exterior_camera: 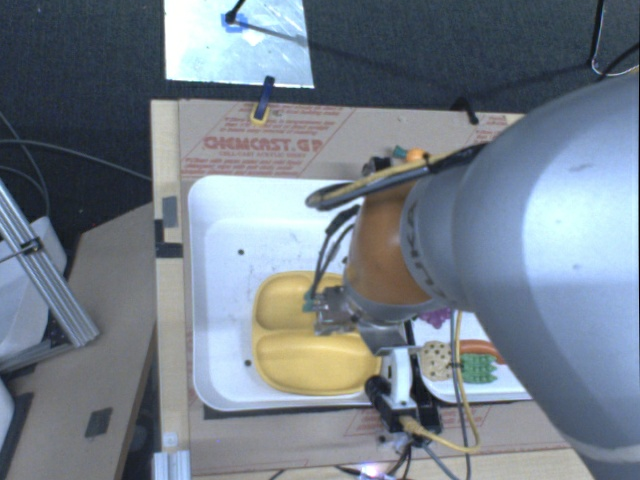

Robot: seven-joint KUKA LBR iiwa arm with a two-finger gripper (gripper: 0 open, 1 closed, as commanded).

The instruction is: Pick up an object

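Our gripper [335, 313] hides its grasp, so we cannot tell; the glossy yellow plastic shell [305, 358] looks light, slippery; we'd take its rim

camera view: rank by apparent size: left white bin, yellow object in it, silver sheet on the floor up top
1. left white bin
2. silver sheet, though the arm hides part of the yellow object, so ranks 2 and 3 are unsure
3. yellow object

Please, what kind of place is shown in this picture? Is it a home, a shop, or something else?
Probably a robotics lab or test bench, not a home. A large grey robot arm reaches over a white bin holding a yellow object, loose cables run at the left, and a metal frame stands beside the bench.
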